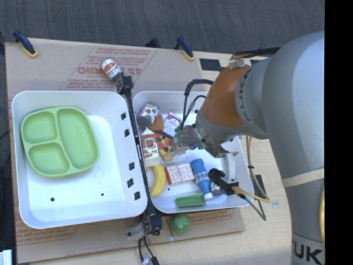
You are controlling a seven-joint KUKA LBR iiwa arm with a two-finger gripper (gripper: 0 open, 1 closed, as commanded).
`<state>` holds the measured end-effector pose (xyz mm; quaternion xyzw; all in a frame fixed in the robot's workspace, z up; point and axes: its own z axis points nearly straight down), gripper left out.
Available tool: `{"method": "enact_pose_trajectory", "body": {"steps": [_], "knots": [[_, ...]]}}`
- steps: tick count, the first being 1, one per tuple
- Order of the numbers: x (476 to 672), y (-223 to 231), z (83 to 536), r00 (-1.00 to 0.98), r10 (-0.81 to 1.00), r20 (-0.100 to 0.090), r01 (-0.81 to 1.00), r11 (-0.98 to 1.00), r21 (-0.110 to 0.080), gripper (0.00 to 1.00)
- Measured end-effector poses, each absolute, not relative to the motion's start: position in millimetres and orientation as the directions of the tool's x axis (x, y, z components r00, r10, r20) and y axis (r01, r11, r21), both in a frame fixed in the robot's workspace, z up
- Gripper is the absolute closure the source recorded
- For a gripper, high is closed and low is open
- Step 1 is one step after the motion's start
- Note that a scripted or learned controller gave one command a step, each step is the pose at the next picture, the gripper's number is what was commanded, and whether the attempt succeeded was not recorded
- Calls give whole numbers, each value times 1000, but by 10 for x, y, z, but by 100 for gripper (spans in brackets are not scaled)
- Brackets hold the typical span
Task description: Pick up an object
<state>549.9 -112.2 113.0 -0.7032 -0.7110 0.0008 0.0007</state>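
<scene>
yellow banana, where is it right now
The yellow banana lies in the right white bin, near its left wall, beside the red and white box.

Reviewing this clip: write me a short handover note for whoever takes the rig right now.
Gripper: low in the right bin, over the packets at its left side; whether it is open or shut is not visible.
Things: banana, blue bottle, green block and small cartons lie in the right bin. Green divided plate sits in the left bin.
Done: arm reached in. Nothing visibly held.
Left: grasp one object and lift it.
</scene>
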Motion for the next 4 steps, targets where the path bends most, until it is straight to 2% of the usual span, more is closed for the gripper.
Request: {"method": "enact_pose_trajectory", "body": {"steps": [1, 2, 3, 4], "knots": [[4764, -1192, 1818, -5, 1000, 1, 1000, 5, -2, 100], [5440, -1402, 2793, -6, 1000, -2, 1000, 6, 3, 100], [5438, -1400, 2789, -6, 1000, -1, 1000, 6, 2, 0], [5438, -1400, 2788, -6, 1000, -1, 1000, 6, 2, 0]]}}
